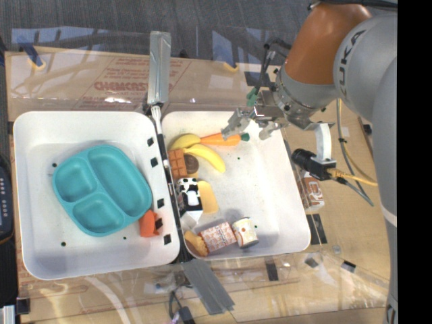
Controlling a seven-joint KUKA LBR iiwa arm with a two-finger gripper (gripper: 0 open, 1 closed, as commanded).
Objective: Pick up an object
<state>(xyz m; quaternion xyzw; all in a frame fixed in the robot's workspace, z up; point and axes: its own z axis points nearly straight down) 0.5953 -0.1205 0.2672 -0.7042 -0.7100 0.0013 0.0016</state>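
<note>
Camera view: hand hangs over the right bin, fingers spread and holding nothing, just above the carrot.

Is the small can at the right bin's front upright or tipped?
Tipped. The small red-and-white cylindrical can lies on its side on the white right bin's floor.

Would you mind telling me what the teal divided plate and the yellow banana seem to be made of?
The teal divided plate in the left white bin looks like moulded plastic, matte to satin: uniform colour, soft rounded compartment rims. The yellow banana in the right bin is probably a plastic toy, given its smooth, even, unblemished skin, though real fruit cannot be excluded.
</note>
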